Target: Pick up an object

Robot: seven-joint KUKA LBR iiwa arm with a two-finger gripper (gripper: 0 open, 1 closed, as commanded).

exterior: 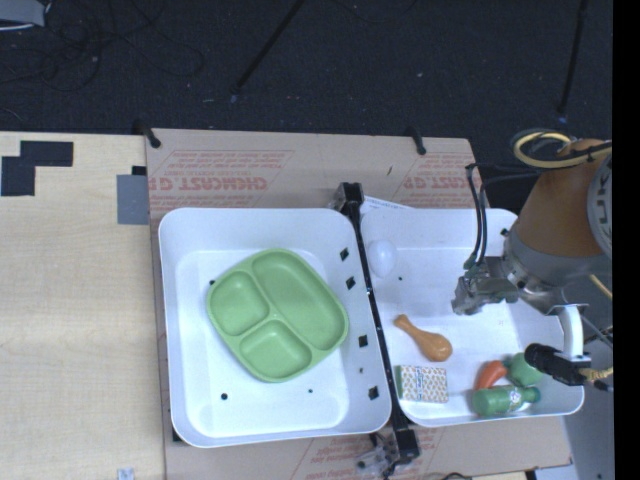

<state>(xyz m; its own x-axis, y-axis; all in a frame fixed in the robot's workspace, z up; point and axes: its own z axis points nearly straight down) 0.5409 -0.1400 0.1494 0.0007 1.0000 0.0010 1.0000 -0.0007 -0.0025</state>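
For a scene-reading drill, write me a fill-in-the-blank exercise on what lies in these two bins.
1. The green divided plate lies in the ____ bin.
2. That plate has ____ compartments.
3. The orange drumstick toy lies in the ____ bin, beside the patterned packet.
4. The arm's gripper hangs over the ____ bin.

Missing words: left; three; right; right

Red printed lettering runs along the flat brown cardboard sheet (250, 173) beneath the two bins, seen upside down and too blurred to spell out with confidence (a second red imprint near the sheet's upper right corner is equally illegible).
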